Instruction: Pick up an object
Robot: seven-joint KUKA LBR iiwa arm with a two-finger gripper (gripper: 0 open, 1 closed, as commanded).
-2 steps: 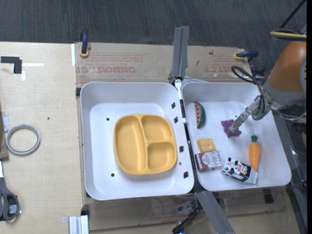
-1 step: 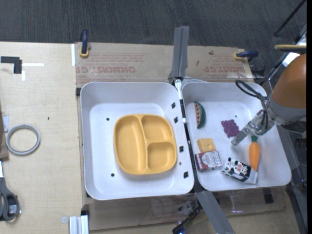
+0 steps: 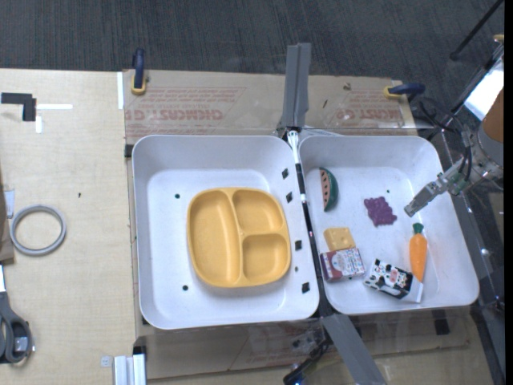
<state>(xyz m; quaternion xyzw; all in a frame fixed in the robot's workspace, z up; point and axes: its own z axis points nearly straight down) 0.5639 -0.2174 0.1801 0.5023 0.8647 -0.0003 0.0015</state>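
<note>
Claw point(image 3: 420, 200): hung over the right side of the right bin, reaching in from the right edge; whether it was open or closed could not be told, and nothing was seen in its grip.
Carrot point(image 3: 418, 252): a toy with an orange body and green top, lay just below the claw tip, close to the bin's right wall, apart from the claw.
Grapes point(image 3: 380, 210): a small purple cluster, lay to the left of the claw at about its height, near but not touching.
Watermelon slice point(image 3: 329, 188): rested by the left wall of the right bin, well apart from the claw.
Cheese block point(image 3: 338, 237): a yellow piece, sat below the slice, touching the top of the small red carton point(image 3: 343, 264).
Black-and-white carton point(image 3: 392, 279): lay by the bin's front edge, between the red carton and the carrot.
Right bin point(image 3: 361, 157): white and shallow, held all the toys.
Left bin point(image 3: 160, 239): held a yellow divided plate point(image 3: 238, 236) with three compartments.
Surface point(image 3: 64, 151): light wood, carried a grey tape ring point(image 3: 36, 229) well left of both bins.
</note>
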